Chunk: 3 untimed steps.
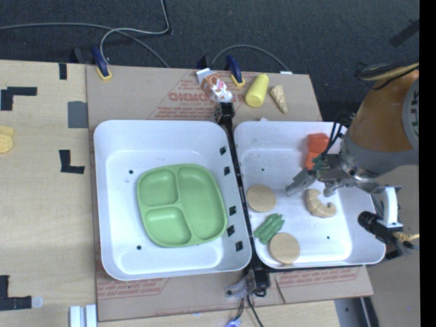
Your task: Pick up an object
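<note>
Nearest the camera, a round tan cookie-like disc (284,247) is lying at the near edge of the right bin (340,254), with a green bean-like piece (268,227) just beside it on the left and a second tan disc (261,198) a little farther back. Over this same bin the claw (315,186) is hanging with its two fingers spread apart, one finger (297,182) pointing left over bare bin floor, the other close above a pale croissant-shaped pastry (319,204). Nothing is sitting between the fingers, so by my reading the pick is not yet made: the grasp and the lift are both left to do. The pastry looks like the closest candidate, lying just right of the claw's middle. An orange-red item (317,144) is resting toward the far side, partly behind the wrist.

In the left bin (109,182) a green divided plate (181,204) is lying alone, well apart from the claw. Beyond the bins, on the tabletop (41,182), a yellow bottle (257,90), a small cone-like piece (278,98) and a printed packet (213,85) are sitting out of the way. Crowding seems slight; only the orange-red item is close.
</note>
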Each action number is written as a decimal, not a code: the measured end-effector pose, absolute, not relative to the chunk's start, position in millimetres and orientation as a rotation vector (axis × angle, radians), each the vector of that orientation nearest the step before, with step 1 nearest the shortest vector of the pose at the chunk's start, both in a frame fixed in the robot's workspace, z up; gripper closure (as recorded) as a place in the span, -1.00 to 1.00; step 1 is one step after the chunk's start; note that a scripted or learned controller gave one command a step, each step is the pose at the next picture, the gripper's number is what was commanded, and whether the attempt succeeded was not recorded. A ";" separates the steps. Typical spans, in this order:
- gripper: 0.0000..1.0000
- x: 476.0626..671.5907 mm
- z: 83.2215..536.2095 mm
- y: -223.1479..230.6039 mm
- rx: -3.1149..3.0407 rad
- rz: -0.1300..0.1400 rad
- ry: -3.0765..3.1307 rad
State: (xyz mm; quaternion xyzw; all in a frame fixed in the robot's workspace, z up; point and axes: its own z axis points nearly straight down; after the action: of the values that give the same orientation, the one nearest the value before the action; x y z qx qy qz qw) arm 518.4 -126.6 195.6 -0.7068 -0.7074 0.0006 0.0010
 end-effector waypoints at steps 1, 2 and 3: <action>-1.00 525.7 86.7 -187.5 -2.224 -0.001 -2.224; 1.00 526.2 96.7 -188.1 -2.227 -0.001 -2.226; 1.00 522.8 86.8 -96.3 -2.221 -0.007 -2.226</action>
State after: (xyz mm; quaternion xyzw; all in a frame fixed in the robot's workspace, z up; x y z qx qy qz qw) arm 522.8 -96.3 86.8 -0.7063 -0.7080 -0.0023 -0.0015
